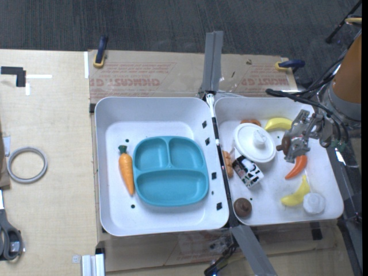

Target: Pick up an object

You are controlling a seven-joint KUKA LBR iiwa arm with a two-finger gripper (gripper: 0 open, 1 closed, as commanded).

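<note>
My gripper [294, 148] hangs over the right part of the right bin [270, 200], just above an orange-red chili [296, 167] that lies on the bin floor. Left of the gripper stands a white lidded bowl [255, 142], and a yellow banana [278, 123] lies behind them. A black-and-white cow-patterned item [247, 171], a brown round piece [242, 207], a yellow piece [297, 194] and a small white cup [314, 203] also lie in this bin. I see nothing lifted off the floor.
The left bin [103, 154] holds a blue divided plate [171, 171] and a toy carrot [126, 171]. A small orange item [228, 163] sits by the wall between the bins. A grey tape ring [26, 164] and scissors [8, 240] lie on the bench at far left.
</note>
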